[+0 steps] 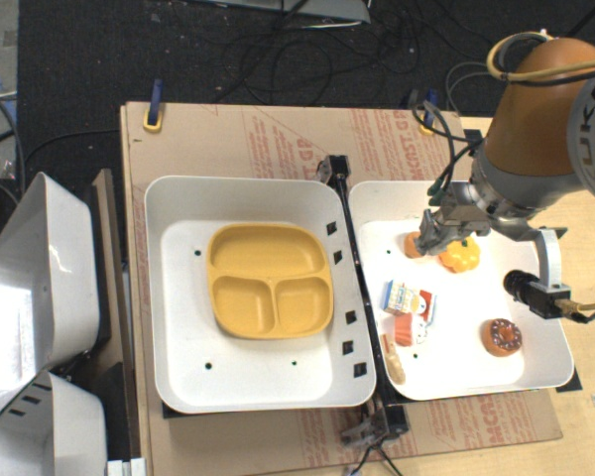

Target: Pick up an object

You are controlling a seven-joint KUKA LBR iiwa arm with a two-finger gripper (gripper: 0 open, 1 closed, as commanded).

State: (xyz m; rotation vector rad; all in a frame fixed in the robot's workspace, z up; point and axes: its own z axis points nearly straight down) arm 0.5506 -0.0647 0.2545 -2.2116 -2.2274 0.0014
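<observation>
Two shallow white bins sit side by side on a cardboard-covered counter (pixel 278 142). Left bin (pixel 174 266) carries one yellow divided tray (pixel 271 279), three compartments, lying flat near the middle. Right bin (pixel 535 360) carries the loose pieces.

Arm (pixel 540 117) reaches in from the right, grey with an orange band; its jaws (pixel 444 231) are low over the upper left of the right bin. Cannot tell whether they are spread or pressed together: the wrist body hides them from above.

Candidate things, largest first: yellow object (pixel 462 257), touching or just under the tool's right side; small carton (pixel 409 300) with red and blue print, mid-bin; brown doughnut-like ring (pixel 501 336) toward the lower right; orange object (pixel 414 245), partly hidden at the tool's left edge; red piece (pixel 405 331) and pale stick (pixel 393 366) near the bin's lower left.

Judgement: the step in hand is descent or closing on the orange or yellow thing. To do it well, centre on one of them alone; the two lie close together, and a straddle would likely push both aside. Lift straight up, clear of the bin wall.

Room: dark carpeted floor, black cables (pixel 278 58) trailing behind the counter, spare white bins (pixel 35 286) stacked at left.
</observation>
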